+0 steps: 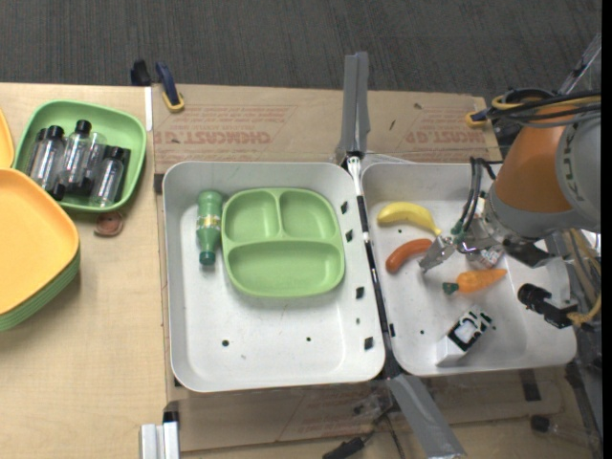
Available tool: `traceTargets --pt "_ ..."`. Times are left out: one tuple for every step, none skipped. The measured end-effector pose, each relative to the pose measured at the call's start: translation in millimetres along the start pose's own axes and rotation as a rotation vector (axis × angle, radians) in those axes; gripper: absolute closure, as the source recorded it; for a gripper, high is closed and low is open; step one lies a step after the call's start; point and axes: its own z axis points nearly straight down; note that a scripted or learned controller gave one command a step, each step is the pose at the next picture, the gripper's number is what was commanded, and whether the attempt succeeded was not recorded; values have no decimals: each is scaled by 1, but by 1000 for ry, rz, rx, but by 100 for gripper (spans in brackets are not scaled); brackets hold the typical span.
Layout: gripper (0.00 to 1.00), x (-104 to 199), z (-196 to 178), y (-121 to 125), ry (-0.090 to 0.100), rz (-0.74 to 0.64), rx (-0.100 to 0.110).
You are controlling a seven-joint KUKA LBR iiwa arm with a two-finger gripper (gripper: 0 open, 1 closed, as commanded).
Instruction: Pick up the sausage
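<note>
Tool [438,259] between sausage [408,253] and carrot [478,280].

- The gripper [443,255] is hanging low in the right bin [421,352], its open fingers sitting just right of the sausage [408,253], not around it.
- A banana [407,216] is lying above the sausage, and a carrot [479,280] is lying right of the gripper.
- A small black-and-white object [470,330] is resting nearer the front wall.
- In the left bin [268,352], a green divided plate [283,240] is sitting beside a green bottle [208,225].
</note>
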Motion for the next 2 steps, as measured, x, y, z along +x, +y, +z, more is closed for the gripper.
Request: traceTargets --pt "0 21 -1 31 -1 -170 -2" --pt "100 20 -10 30 -2 -169 -2"
